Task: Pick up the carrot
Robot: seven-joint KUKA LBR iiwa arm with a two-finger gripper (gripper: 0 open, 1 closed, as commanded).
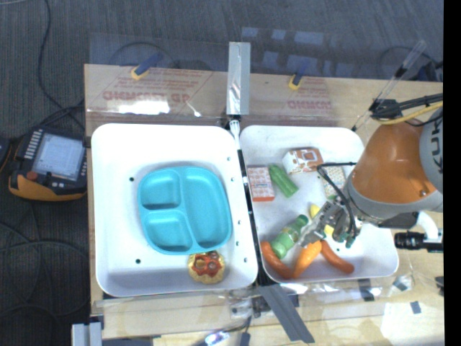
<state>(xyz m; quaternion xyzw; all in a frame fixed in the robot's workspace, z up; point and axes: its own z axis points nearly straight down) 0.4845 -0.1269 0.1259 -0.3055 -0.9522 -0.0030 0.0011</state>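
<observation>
A grey KUKA arm (403, 171) with a glossy orange band reaches in from the right of the frame over the right bin (374, 262), a shallow white plastic tray with rounded corners. Its gripper (330, 225) hangs low in the middle of that bin amid a tangle of dark cables and metal parts; whether the fingers are spread or pressed together cannot be told from this angle.

The carrot (308, 256), a smooth tapered orange piece, lies at the lower middle of the right bin, just below the gripper and slanting up to the right. Two more orange pieces flank it: one curved along the bin's lower left corner (276, 262), one lying toward the lower right (337, 258). A green bottle-shaped item (288, 238) with a pale label rests just left of the gripper. Higher up sit a green pickle-like cylinder (283, 180), a flat red-and-white packet (260, 183) and a small printed carton (303, 160).

In the left bin (115, 164), a turquoise plastic plate (185, 207) with three moulded compartments lies at the centre. A round, bumpy pastry-like toy (207, 266) with red topping sits near the lower edge, touching the plate's rim. Upper frame, a plywood panel (166, 89) backs both bins.
</observation>
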